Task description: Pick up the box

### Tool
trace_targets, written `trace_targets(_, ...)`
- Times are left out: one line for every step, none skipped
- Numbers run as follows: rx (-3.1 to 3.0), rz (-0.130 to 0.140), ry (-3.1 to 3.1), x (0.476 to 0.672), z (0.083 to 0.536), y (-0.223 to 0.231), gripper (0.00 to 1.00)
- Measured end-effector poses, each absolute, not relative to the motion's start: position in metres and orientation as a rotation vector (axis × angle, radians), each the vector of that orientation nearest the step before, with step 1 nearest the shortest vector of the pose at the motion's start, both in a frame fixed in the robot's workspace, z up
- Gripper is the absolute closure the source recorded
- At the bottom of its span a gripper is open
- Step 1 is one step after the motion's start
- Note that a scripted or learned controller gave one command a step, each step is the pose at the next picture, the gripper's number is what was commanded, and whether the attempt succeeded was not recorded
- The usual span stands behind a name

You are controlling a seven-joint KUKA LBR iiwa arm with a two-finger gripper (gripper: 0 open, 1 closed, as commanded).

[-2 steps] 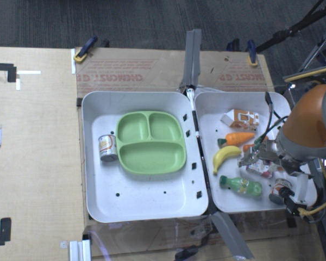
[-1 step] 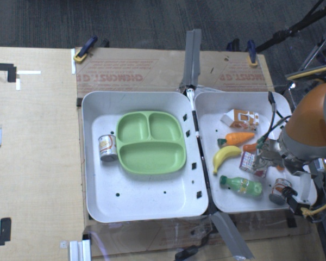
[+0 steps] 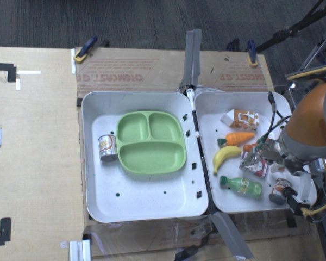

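White right bin [image 3: 206, 145], box [image 3: 243, 118], banana [image 3: 225, 157], carrot [image 3: 238, 138]

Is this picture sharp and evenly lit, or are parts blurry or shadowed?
Camera view: light is soft and even, with only faint shadows along the bin walls and under the plate; no strong glare on the white plastic. The can and banana look fairly crisp, but the tool and the clutter under it are smeared, and the box print is too small to read.

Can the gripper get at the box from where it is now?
Probably yes: the box lies uncovered at the right bin's far end, beyond the carrot, and the gripper is already over that bin.
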State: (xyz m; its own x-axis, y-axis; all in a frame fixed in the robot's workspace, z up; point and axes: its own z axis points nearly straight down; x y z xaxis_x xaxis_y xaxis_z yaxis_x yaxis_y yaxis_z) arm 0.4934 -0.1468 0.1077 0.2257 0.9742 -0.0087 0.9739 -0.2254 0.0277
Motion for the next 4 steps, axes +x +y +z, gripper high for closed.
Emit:
trace_targets(2.485, -0.008, 1.929, 0.523, 0.088, -0.154, 0.00)
trace_targets(2.488, -0.014, 1.931, 0.522, 0.094, -0.155, 1.00)
trace_targets(2.394, -0.007, 2.040, 0.518, 0.180, -0.113, 1.00)
trace_targets(2.394, -0.007, 2.039, 0.518, 0.180, -0.113, 0.00)
